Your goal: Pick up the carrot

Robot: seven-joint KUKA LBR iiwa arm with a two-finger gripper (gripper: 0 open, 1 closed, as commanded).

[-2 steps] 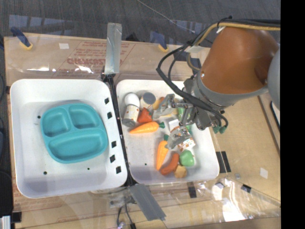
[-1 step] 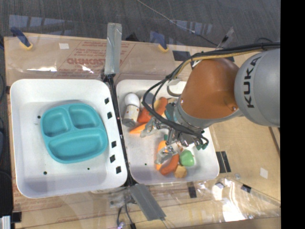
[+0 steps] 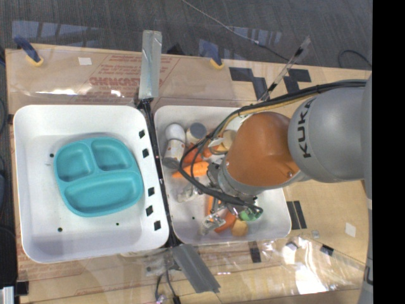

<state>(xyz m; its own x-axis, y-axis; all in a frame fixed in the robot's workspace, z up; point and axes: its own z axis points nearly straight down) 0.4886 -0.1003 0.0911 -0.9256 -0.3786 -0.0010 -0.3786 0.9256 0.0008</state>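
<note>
Looking down at the bench, we note two white bins side by side: the left bin (image 3: 25, 170) and the right bin (image 3: 278, 217). The left bin bears a teal divided plate (image 3: 98, 175), lying flat near its middle.

The arm (image 3: 329, 135) comes in from the right and hangs over the right bin, its orange band (image 3: 262, 151) covering much of the bin's centre. The gripper (image 3: 221, 215) shows below the band, down among the clutter at the bin's near side. We cannot tell how its jaws stand; the wrist and dark cables hide them, and we see nothing clearly held.

The carrot (image 3: 197, 169) we take to be the orange piece at the left edge of the band, in the middle of the right bin. It lies away from the gripper, toward the bin's far side, partly crossed by a black cable (image 3: 190, 154). Much of it is hidden, so its lie is uncertain.

Around it: a white cylinder (image 3: 174, 133) and a grey round piece (image 3: 197, 130) near the bin's far left corner. Small orange and tan bits (image 3: 235, 225) and a green bit (image 3: 252, 214) sit just beside the gripper. The cable loop and the wrist itself block the view of the bin's middle.
</note>
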